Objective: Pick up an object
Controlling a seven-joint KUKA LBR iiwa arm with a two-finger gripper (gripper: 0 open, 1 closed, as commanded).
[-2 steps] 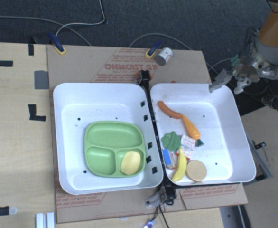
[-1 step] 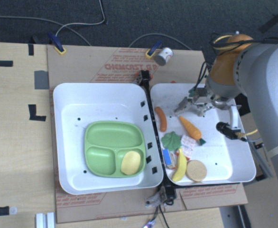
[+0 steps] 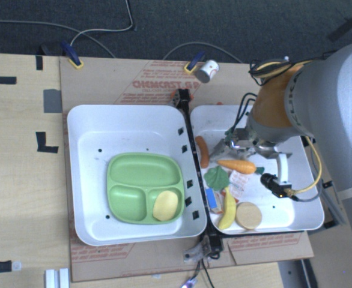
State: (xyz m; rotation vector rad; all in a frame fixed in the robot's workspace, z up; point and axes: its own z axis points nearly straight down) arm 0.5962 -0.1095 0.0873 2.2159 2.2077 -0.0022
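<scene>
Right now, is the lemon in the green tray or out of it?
In. The lemon sits in the lower right compartment of the green tray, which lies in the left bin.

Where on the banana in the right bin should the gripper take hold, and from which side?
Likely the banana's middle, coming straight down, fingers across its narrow width. It lies flat, running toward the bin's near edge, with the round cookie close on one side and a blue item on the other, so clearance is tight.
</scene>
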